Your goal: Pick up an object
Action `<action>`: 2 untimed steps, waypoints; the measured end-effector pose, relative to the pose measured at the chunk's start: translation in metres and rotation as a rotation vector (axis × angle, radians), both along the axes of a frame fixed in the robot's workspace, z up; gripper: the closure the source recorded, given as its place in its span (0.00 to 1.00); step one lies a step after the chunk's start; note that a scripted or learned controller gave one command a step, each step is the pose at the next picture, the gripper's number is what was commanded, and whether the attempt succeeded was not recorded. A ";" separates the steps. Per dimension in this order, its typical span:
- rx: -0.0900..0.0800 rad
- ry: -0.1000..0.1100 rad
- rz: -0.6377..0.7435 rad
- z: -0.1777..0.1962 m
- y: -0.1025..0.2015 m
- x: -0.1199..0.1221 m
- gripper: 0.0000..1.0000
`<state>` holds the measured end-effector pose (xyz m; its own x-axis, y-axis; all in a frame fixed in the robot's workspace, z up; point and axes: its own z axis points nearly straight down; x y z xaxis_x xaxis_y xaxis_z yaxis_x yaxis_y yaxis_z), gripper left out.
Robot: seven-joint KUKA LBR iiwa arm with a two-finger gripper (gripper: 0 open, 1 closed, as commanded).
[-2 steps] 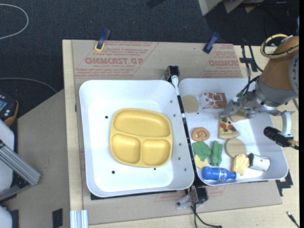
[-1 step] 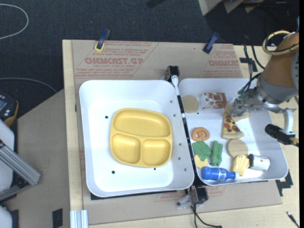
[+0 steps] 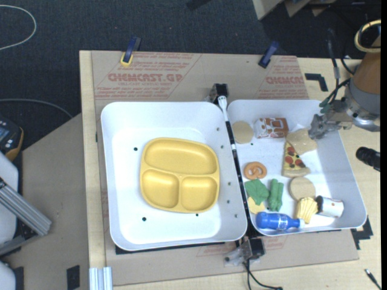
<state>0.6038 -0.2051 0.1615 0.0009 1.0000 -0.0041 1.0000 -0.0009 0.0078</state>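
My gripper (image 3: 320,125) hangs at the far right edge of the right bin (image 3: 347,162), over its upper right corner. Nothing shows between its fingers. The right bin holds several toy foods: a pizza slice (image 3: 294,159), a pretzel (image 3: 255,170), a round tan cookie (image 3: 242,132), a brown-and-white packet (image 3: 271,127), a green leafy piece (image 3: 263,193), a blue bottle (image 3: 276,222), yellow fries (image 3: 306,209), a white cup (image 3: 330,207) and a pale round disc (image 3: 301,188). The pizza slice lies just below and left of the gripper.
The left bin (image 3: 115,162) holds a yellow divided plate (image 3: 179,174). A black clip (image 3: 220,93) sits at the top of the seam between the bins. The arm's wrist (image 3: 366,95) reaches in from the right.
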 end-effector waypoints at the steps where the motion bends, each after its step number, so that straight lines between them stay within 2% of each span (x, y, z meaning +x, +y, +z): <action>1: 0.000 -0.001 0.001 0.057 -0.010 0.000 1.00; 2: 0.002 0.003 0.002 0.064 -0.011 0.001 1.00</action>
<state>0.6050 -0.2156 0.2259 -0.0012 1.0000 -0.0025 1.0000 0.0012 0.0050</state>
